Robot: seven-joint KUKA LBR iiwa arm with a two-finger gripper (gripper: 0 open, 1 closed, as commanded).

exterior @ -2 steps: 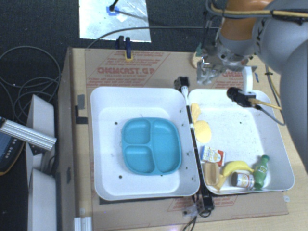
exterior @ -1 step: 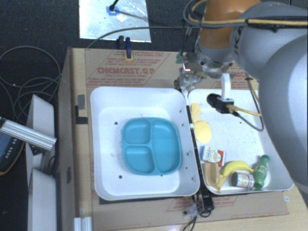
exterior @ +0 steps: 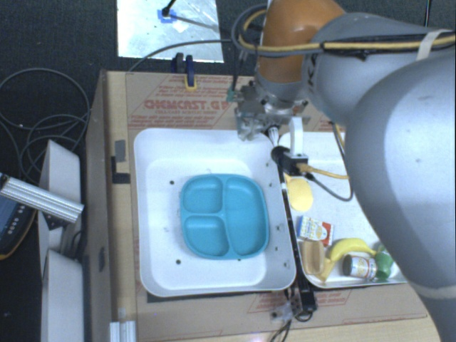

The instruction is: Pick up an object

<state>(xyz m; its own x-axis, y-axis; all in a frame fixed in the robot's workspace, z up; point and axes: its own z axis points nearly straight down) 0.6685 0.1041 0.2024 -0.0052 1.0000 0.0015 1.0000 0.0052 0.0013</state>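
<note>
Camera view, from above at a slant. Left bin, white and shallow, bearing a blue divided plate at centre; bare floor on every side of the plate, widest toward the far wall. Right bin just beside the left bin, across a shared rim, largely covered by the grey arm with its orange band. Gripper above the far right corner of the left bin, near the shared rim; open or closed fingers: cannot tell. Beyond the rim from the plate, well apart from the gripper: yellow round object, small red-and-white carton, banana, brown-capped jar touching the banana, green object.
</note>
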